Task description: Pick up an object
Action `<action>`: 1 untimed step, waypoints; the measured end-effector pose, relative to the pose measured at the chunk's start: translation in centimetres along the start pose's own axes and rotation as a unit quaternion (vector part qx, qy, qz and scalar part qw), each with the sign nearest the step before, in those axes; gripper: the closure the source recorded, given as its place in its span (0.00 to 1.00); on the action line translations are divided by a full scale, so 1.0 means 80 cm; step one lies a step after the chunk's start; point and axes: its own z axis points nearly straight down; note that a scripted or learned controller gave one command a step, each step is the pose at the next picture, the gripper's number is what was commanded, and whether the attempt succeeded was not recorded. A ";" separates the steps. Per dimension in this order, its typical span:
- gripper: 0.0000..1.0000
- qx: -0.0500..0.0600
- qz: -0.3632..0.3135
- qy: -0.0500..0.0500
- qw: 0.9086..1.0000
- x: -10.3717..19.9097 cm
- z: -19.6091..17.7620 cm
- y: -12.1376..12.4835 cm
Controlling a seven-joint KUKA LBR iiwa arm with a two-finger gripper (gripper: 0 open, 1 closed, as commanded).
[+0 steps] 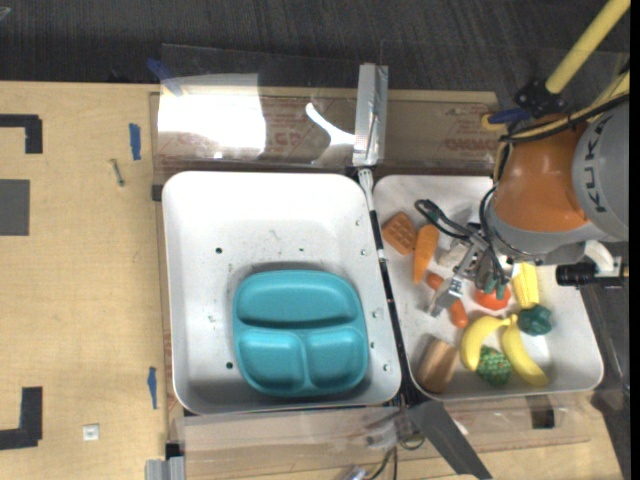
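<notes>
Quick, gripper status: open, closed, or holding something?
Gripper: cannot be told. It is down in the right bin among the toy food, next to the carrot.

We see a grey arm (600,183) with a broad orange band (535,183), dark "KU" lettering on its casing, black cables looping at the wrist, and a metallic hand (470,273).

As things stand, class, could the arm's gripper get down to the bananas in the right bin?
Probably yes: the gripper hovers over the right bin, beside the bananas, which lie uncovered.
</notes>
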 end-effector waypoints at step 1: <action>0.00 -0.002 0.111 0.000 0.994 0.031 -0.001 -0.035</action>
